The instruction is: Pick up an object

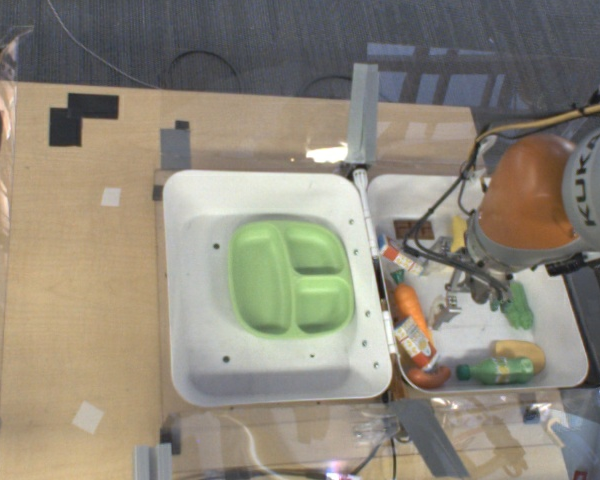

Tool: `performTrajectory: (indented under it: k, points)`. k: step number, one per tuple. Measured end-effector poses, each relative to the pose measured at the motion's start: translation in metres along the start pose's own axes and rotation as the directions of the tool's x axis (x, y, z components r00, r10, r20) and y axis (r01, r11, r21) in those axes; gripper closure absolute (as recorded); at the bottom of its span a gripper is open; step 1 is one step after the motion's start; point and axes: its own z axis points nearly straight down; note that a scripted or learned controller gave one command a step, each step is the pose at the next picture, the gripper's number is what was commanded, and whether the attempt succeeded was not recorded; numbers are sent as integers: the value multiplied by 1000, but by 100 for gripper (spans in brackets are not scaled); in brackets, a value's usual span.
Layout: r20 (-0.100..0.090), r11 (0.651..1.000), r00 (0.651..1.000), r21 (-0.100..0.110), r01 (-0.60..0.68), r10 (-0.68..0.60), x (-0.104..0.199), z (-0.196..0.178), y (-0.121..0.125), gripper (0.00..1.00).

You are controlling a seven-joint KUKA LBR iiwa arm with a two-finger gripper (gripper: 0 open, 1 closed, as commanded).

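On the tabletop (80, 298): I see two shallow white plastic bins side by side.
Left bin (180, 298): holds a light green three-compartment plastic tray (290, 276).
Right bin (570, 353): holds the candidates, an orange toy carrot (409, 306), a green plastic bottle (495, 371), and a green leafy toy (518, 306).
Arm (525, 203): grey with an orange band, reaching over the right bin.
End effector (450, 303): low among the items, just right of the carrot; I cannot tell its state.
Progress: my judgement, nothing lifted yet; grasp and raise remain.
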Motion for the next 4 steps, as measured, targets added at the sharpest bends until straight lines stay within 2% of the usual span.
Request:
performTrajectory:
  k: [1, 2, 3, 4]
  points:
    - [-5, 987, 987, -14, 162, -162, -2, -44, -54, 0]
    - [3, 988, 988, -15, 155, -155, 27, 0, 2, 0]
    - [-1, 992, 992, -17, 124, -124, 7, 1, 0, 0]
    - [-21, 995, 995, -18, 102, -102, -100, 4, 12, 0]
